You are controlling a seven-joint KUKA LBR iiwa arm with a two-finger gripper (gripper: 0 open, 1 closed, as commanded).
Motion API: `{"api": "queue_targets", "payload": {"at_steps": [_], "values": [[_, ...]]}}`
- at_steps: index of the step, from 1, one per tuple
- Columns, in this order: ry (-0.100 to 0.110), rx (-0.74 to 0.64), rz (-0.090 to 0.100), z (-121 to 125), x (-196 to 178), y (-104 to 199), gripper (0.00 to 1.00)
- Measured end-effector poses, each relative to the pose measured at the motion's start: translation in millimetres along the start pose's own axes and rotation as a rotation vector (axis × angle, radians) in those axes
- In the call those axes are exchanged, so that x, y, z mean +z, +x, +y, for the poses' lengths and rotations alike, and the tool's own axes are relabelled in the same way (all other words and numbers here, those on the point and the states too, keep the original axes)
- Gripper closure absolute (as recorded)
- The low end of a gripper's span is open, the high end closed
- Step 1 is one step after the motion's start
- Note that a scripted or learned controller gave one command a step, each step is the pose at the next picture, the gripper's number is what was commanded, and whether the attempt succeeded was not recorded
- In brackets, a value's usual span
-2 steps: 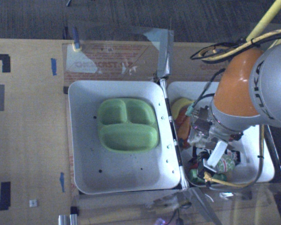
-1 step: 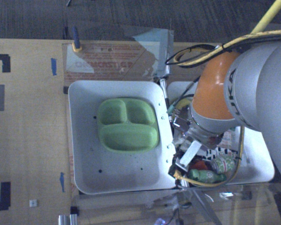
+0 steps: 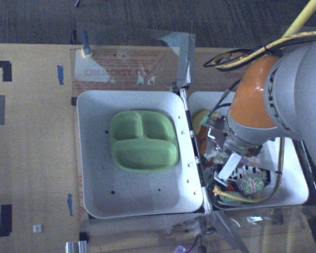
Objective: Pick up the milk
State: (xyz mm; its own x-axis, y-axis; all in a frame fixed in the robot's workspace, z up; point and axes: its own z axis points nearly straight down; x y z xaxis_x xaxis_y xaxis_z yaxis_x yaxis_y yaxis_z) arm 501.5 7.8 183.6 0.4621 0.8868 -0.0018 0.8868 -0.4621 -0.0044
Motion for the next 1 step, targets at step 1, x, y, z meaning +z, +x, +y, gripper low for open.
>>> {"api": "queue_targets", "payload": {"at_steps": [1], "values": [[0.001, -0.111, 0.0, -50.8, 0.1, 55.4, 1.0]]}}
